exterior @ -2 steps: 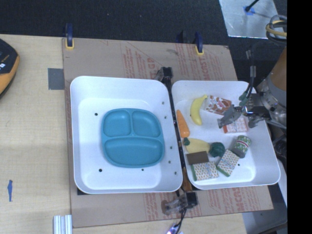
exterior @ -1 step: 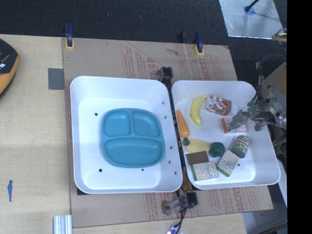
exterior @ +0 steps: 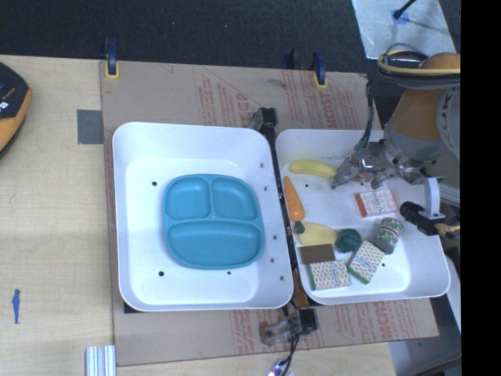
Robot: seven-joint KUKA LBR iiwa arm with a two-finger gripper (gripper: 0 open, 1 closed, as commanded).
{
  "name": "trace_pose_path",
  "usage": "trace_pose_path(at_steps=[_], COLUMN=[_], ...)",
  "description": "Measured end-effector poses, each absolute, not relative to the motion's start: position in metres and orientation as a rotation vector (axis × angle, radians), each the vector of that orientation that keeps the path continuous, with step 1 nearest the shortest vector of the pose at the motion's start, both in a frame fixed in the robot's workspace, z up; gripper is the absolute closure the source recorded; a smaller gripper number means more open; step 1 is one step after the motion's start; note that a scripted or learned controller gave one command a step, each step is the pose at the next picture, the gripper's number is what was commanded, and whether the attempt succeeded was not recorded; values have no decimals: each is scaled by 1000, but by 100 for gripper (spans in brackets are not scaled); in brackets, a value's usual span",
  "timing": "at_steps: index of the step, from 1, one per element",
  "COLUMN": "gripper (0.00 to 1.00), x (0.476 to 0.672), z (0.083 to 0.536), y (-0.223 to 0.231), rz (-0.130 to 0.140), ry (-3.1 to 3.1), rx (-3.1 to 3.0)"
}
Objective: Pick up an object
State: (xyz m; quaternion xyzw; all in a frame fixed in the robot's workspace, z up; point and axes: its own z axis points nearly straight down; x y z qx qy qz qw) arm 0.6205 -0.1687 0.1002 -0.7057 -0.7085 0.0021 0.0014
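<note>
The right bin [exterior: 423, 284] holds several small objects. A yellow banana [exterior: 311, 168] lies at its back left, with an orange carrot [exterior: 293, 200] along the left wall. Nearer the front are a yellow lemon-like piece [exterior: 317, 233], a brown block [exterior: 316, 253], a dark green piece [exterior: 348, 240], a red-and-white packet [exterior: 376, 203], a green can [exterior: 387, 234] and two patterned green packets [exterior: 329, 275] [exterior: 365, 262]. My gripper [exterior: 358, 180] hangs over the back of this bin, just right of the banana and behind the red-and-white packet. It is open with nothing between its fingers.
The left bin [exterior: 133, 210] holds a blue divided plate [exterior: 213, 220]. A black clamp [exterior: 267, 119] sits at the back between the bins, and another fitting [exterior: 301, 319] at the front. The arm's grey body [exterior: 419, 116] looms over the right bin's back right corner.
</note>
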Motion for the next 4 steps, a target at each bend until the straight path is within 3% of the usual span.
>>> trace_pose_path(at_steps=[1, 2, 3, 4], gripper=[0, 0, 0, 100], x=[575, 471, 546, 542], z=[91, 92, 92, 102], y=[-213, -169, -157, -159], rz=[9, 6, -1, 5], ry=[-2220, -2220, -2234, -2228], rx=[-2216, -2210, -2213, -2211])
